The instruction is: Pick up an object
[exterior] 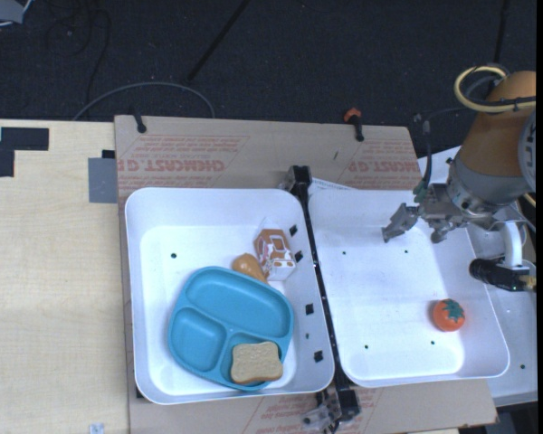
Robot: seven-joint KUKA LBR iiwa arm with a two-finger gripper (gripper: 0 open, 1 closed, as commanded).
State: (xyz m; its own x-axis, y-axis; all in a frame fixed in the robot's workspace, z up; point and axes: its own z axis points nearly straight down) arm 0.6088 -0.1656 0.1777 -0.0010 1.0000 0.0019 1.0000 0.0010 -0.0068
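1. The tool (418,224) is seen over the upper right part of the right bin (380,351), its grey fingers spread apart with nothing between them.
2. A small orange fruit-like object (448,315), topped with a green tuft, is found below the tool and slightly to its right, well apart from it, on the floor of the same bin. It is round, so no long axis can be told; the tuft is turned upward in the view.
3. Far to the left of the tool, the left bin (149,242) is occupied by a blue divided plate (217,319).
4. A slice of toast (256,363) is lying in the plate's lower right compartment.
5. Just above the plate, nearer the tool, a small orange item (248,266) and a white-and-brown packet (275,250) are seen touching each other.
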